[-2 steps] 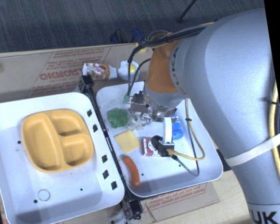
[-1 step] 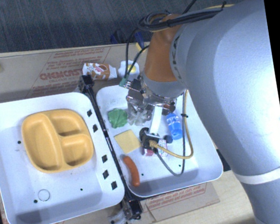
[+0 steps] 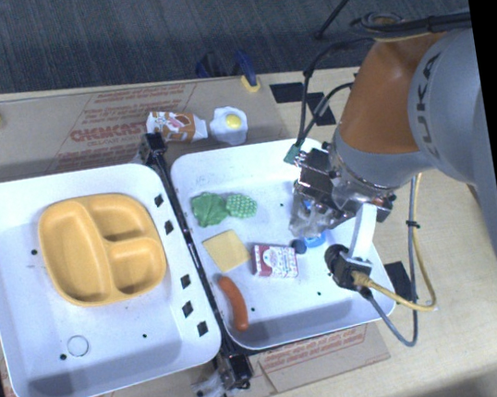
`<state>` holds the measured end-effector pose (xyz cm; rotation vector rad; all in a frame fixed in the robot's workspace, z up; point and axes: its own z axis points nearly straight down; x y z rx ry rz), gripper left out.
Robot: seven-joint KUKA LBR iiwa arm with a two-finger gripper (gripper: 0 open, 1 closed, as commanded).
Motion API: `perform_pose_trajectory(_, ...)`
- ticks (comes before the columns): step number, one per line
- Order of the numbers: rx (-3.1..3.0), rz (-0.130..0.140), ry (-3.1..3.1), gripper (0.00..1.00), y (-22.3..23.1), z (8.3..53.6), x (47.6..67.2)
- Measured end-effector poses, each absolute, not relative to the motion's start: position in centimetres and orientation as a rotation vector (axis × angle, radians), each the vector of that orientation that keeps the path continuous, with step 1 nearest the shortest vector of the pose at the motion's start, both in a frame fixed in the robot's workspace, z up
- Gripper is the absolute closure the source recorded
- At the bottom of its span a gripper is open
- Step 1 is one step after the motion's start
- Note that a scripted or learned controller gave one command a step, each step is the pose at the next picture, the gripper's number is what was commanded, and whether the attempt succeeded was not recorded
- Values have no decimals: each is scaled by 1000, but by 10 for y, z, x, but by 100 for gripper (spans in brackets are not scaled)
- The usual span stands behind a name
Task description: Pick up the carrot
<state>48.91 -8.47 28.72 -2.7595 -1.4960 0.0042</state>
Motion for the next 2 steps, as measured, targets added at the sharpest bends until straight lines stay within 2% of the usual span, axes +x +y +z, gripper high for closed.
perform_pose_trajectory(1, -2802, 4, -1414, 100, -149, 302, 476)
perform_pose_trajectory(2, -2592, 2, -1773, 100, -201, 312, 476)
